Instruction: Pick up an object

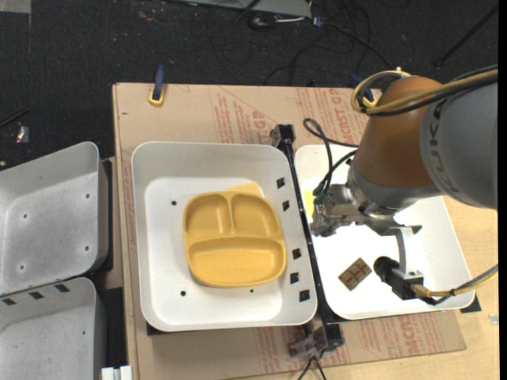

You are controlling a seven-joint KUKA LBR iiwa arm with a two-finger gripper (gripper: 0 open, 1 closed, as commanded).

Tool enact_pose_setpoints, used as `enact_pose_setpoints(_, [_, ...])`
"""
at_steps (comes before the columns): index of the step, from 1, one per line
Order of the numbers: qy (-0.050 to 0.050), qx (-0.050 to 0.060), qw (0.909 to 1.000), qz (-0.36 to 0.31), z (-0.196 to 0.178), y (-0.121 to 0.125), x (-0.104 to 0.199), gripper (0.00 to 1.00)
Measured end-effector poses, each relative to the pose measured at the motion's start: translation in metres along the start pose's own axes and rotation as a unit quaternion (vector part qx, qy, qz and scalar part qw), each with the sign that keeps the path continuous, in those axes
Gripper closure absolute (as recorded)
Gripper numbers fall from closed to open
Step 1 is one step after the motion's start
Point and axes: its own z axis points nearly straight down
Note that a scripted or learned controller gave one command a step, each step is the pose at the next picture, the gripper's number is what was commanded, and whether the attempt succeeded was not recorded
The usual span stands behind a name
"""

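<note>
A yellow divided plate [234,238] lies flat in the middle of the left bin [158,291]. A small brown ridged block [355,273] rests near the front of the right bin [444,236]. A sliver of something yellow-green [306,201] shows at that bin's left wall. My gripper [326,214] hangs low over the left part of the right bin, just behind and left of the brown block and close to the yellow-green sliver. The wrist and its orange band [400,133] hide most of that bin's back.
Both bins stand on a cardboard sheet [222,109] on the bench. A black divider with clips [299,236] runs between them. White trays [47,212] lie off to the left. A cable and a black fitting [392,274] hang from the wrist beside the brown block.
</note>
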Motion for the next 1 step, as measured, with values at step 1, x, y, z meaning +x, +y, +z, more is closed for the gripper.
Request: enact_pose_setpoints(1, [0.000, 0.001, 1.0000, -0.001, -0.0032, -0.0046, 0.0647, 1.00])
